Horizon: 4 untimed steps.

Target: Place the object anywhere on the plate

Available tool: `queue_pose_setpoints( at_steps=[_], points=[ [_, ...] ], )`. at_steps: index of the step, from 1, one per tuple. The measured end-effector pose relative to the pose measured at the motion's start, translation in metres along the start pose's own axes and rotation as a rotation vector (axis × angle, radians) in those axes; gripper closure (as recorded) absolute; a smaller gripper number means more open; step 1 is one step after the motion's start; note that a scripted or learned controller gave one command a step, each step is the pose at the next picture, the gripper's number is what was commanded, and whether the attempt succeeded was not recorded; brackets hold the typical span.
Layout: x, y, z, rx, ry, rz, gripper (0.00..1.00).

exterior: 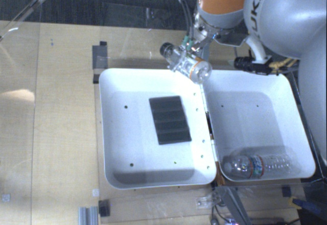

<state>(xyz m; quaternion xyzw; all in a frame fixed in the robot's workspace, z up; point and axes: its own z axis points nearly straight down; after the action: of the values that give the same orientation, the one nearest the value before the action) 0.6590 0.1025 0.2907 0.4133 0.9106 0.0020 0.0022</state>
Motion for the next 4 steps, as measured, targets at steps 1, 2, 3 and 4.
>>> queue_pose_setpoints(
  at_steps=[1,2,3,4],
  points=[
    [0.000,0.002,-0.012,-0.005,-0.003,-0.004,1.00],
    [0.000,0.003,-0.023,-0.010,-0.006,-0.007,1.00],
    [0.000,0.004,-0.035,-0.016,-0.009,-0.010,1.00],
    [0.044,0.039,-0.035,-0.001,0.000,-0.153,1.00]
  ],
)
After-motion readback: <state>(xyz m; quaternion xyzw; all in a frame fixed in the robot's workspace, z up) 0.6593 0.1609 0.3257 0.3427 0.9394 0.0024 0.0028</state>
